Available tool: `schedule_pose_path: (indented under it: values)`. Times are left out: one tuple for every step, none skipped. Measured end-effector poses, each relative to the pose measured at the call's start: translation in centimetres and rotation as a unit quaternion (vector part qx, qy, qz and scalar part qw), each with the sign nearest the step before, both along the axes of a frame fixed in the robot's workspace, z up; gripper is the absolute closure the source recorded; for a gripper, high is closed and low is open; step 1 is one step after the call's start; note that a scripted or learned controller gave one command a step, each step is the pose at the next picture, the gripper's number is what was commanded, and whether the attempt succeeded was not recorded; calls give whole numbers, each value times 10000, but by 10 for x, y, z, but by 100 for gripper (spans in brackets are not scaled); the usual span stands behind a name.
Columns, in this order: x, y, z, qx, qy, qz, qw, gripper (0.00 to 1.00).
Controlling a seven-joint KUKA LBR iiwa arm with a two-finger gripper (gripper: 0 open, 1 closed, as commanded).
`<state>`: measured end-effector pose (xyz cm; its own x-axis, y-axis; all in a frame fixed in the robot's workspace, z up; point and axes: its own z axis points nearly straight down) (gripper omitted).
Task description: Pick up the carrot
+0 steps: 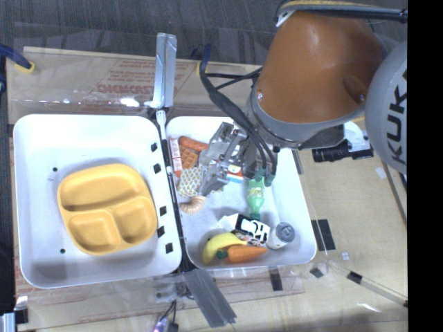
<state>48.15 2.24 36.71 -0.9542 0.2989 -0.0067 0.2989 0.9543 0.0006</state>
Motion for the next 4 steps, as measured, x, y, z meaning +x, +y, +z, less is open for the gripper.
schedule_pose_path:
  values:
    - [128,4,76,3,7,-1602,9871,100]
    - [22,14,76,4,20,-609,9981,100]
    - [13,13,75,0,32,-2106,9776,100]
    - [-4,23,75,4,29,-3510,9364,100]
